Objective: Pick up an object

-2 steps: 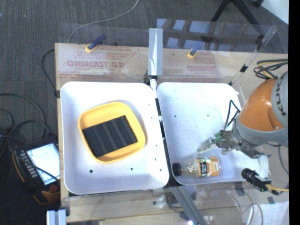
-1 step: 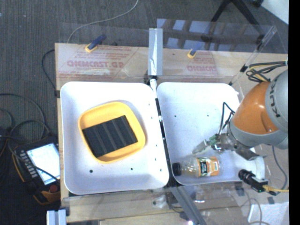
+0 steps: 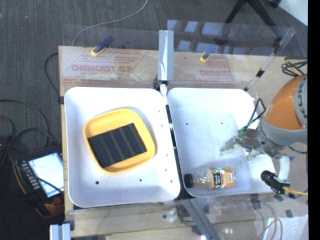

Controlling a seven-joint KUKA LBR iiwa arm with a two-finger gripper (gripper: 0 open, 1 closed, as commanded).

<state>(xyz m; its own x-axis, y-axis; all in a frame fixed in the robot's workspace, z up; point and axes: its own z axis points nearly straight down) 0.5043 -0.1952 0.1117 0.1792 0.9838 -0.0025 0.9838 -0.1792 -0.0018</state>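
Note:
A small clear bottle with a black cap and an orange label lies on its side near the front wall of the right bin. My gripper hangs over the right part of that bin, a little behind and to the right of the bottle and apart from it. Its fingers look spread, with nothing between them. The grey wrist and orange band of the arm come in from the right.
The left bin holds a yellow dish with a black ridged insert. A thin cable runs along the right bin's far right corner. A handheld pendant lies on the floor at left.

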